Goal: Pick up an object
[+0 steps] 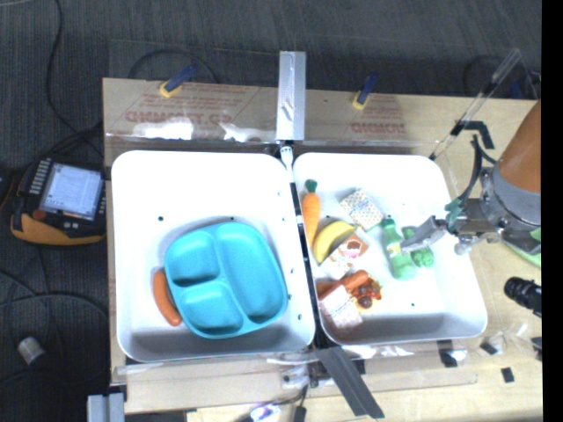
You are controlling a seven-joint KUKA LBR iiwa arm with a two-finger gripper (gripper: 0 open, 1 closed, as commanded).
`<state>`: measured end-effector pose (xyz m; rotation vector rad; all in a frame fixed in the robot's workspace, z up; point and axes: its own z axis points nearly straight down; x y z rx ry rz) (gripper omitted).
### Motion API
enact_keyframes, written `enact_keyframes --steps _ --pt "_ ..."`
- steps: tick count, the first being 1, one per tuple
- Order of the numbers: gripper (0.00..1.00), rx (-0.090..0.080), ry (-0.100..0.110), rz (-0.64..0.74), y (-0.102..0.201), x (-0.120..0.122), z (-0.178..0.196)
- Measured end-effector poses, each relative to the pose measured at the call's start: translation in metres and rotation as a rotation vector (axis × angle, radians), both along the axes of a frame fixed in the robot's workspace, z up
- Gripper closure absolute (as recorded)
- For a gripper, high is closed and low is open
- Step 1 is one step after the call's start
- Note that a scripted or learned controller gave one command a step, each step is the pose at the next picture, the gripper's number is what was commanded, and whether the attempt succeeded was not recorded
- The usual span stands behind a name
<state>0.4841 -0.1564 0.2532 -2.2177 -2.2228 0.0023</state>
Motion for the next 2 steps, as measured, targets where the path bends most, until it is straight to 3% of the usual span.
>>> enact_keyframes --steps 1,2 --pt "0.0 0.001 0.001 0.042 -0.015 0.042 -0.117" --pt "0.0 0.001 0.001 0.015 -0.015 0.052 -0.151"
